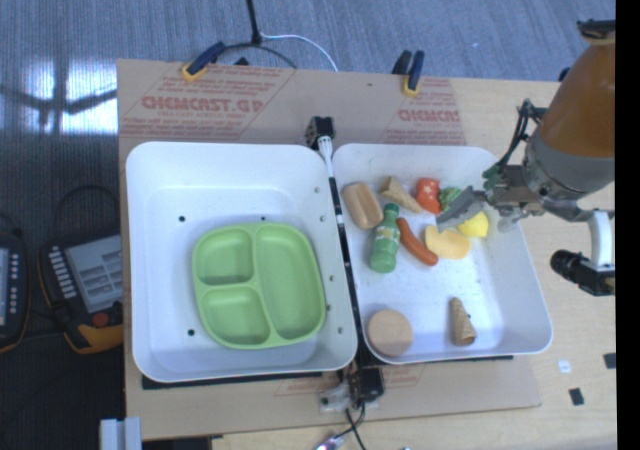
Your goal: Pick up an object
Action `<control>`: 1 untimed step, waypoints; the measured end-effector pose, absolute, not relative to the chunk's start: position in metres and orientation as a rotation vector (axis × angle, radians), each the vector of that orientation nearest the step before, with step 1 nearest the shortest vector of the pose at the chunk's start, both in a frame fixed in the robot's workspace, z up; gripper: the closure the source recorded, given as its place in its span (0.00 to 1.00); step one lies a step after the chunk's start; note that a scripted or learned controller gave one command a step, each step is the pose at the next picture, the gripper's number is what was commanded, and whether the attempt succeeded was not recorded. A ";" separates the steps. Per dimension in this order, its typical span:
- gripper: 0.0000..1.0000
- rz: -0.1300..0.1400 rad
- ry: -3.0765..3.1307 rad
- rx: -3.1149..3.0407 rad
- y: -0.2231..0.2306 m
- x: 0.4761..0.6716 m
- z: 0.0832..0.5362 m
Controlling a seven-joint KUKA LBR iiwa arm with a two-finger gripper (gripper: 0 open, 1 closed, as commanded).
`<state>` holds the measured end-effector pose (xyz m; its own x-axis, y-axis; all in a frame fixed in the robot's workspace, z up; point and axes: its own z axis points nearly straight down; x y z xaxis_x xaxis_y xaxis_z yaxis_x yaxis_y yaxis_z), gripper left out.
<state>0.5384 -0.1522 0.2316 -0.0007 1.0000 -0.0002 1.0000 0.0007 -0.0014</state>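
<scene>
Yellow toy just under hand

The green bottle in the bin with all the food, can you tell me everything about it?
The green bottle is a small toy bottle that looks like plastic, with a green body and a yellow band near its upper end. It lies on its side on the floor of the right bin, running roughly up and down the picture. Its top end reaches the tan bread roll, and the orange-red sausage lies right beside it. The gripper is off to its right, not touching it.
</scene>
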 end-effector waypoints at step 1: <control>0.00 0.001 -2.325 -2.112 -0.113 0.567 0.094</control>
<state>0.5666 -0.1129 0.0936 -0.0954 0.9954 0.0001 0.9954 0.0954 -0.0008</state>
